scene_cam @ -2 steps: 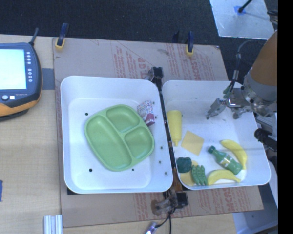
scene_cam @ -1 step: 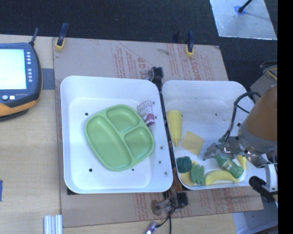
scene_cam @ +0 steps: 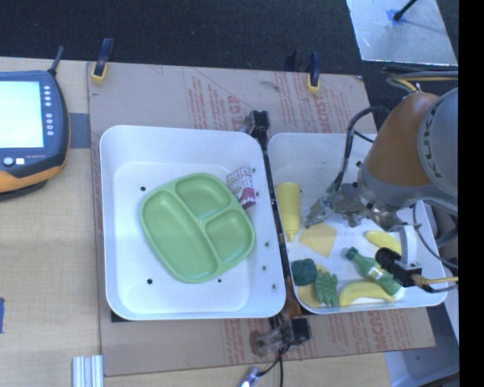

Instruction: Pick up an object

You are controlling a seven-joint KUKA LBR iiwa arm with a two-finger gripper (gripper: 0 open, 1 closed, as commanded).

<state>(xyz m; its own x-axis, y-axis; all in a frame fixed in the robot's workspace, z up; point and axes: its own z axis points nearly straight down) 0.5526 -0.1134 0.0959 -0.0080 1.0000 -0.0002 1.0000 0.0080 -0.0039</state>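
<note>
Hovering in the right bin [scene_cam: 348, 147], the gripper [scene_cam: 323, 210] sits just above the yellow wedge [scene_cam: 321, 239] at centre right. Its fingers look spread with nothing between them, though the arm's wrist hides much there.

Bright, even light; glare whitens the bins [scene_cam: 113, 216]; slightly soft.

Arm [scene_cam: 423, 147]: bulky rounded housing, grey shell at the far right, broad orange band wrapping the segment above the wrist. Wrist section below the band grey, narrower, metallic-looking. Black cable [scene_cam: 352, 139] looping out from the orange band on its left side and running down toward the wrist. Gripper [scene_cam: 321, 210]: small dark-grey metal assembly, thin pointed parts at the tip; detail too fine to resolve. No readable markings visible.
</note>
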